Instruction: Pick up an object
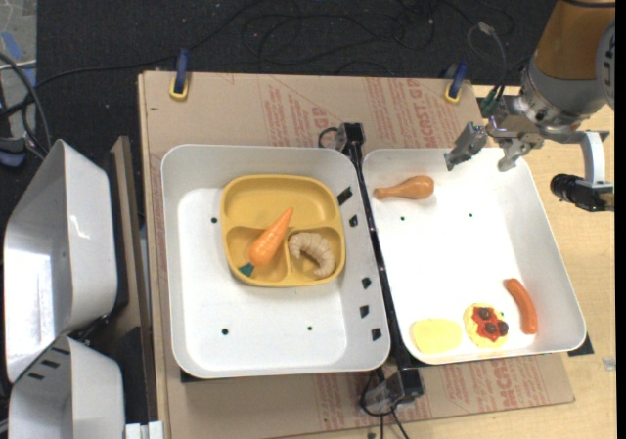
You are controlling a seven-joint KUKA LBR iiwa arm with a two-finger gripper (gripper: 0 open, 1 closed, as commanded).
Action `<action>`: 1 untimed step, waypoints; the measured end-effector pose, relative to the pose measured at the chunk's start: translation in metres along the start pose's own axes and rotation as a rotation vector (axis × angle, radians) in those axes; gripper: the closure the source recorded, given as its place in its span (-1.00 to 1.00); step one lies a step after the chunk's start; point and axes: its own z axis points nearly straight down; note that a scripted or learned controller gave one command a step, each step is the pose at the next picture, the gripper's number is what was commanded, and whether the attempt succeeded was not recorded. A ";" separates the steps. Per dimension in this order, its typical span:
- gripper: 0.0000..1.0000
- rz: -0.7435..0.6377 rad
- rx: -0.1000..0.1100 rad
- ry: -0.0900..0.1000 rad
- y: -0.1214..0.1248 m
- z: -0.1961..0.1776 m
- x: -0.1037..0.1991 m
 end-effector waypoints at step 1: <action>-1.00 -0.002 -0.014 -0.002 0.002 -0.008 0.000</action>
